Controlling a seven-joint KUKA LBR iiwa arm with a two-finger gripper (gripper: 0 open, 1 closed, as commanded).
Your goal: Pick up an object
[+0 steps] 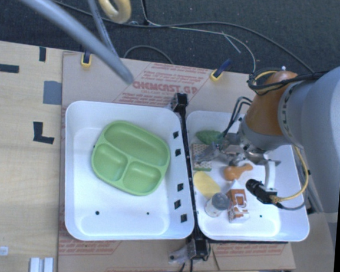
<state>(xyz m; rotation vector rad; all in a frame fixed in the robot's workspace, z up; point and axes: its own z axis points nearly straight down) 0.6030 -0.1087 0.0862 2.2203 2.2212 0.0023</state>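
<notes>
Bench: two white bins (74, 153) side by side.
Gripper (235, 149): low in right bin; grip cannot be told.
Orange piece (238, 170): just below gripper, lying crosswise.

Green three-compartment plastic tray (131, 157) lies in the left shallow white bin (74, 213), frame centre-left. The right shallow white bin (289, 229) holds small items: yellow piece (206, 182) left, orange-and-white carton (238, 205) lower centre.

Red print reading roughly "CHEMCAST GP" stands on the cardboard sheet (156, 85) behind the bins.
</notes>
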